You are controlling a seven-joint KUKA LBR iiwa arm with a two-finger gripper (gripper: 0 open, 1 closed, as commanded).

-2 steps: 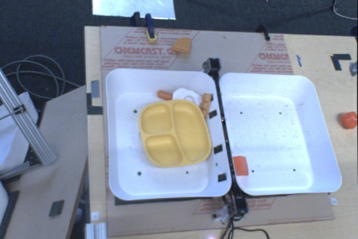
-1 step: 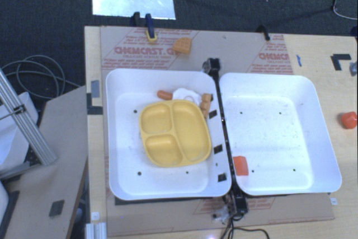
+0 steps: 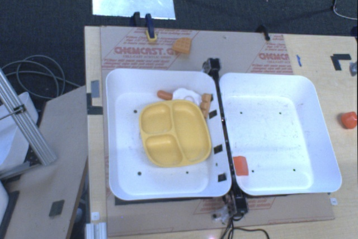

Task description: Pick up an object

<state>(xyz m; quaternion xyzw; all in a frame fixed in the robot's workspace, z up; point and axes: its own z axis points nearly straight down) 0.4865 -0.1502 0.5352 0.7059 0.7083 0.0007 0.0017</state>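
Camera view looks down at a slant on a table [image 3: 335, 87] that carries two shallow white bins side by side. The left bin [image 3: 120, 120], at the centre left of the frame, holds a yellow divided tray [image 3: 174, 132] with three compartments, lying flat in the middle of the bin. Just above the tray, toward the upper part of that bin, lie a small orange sausage-shaped piece [image 3: 164, 95], a white object [image 3: 187, 96] partly tucked behind the tray's upper edge, and a small tan block [image 3: 206, 103] close to the bin's right wall. The right bin [image 3: 313, 120], at the centre right, holds an orange-red block [image 3: 240, 165] in its lower left corner. On the table above the left bin sits a tan waffle-like piece [image 3: 182, 45], and another orange-red piece [image 3: 348, 120] rests near the right edge of the frame, outside the bins.
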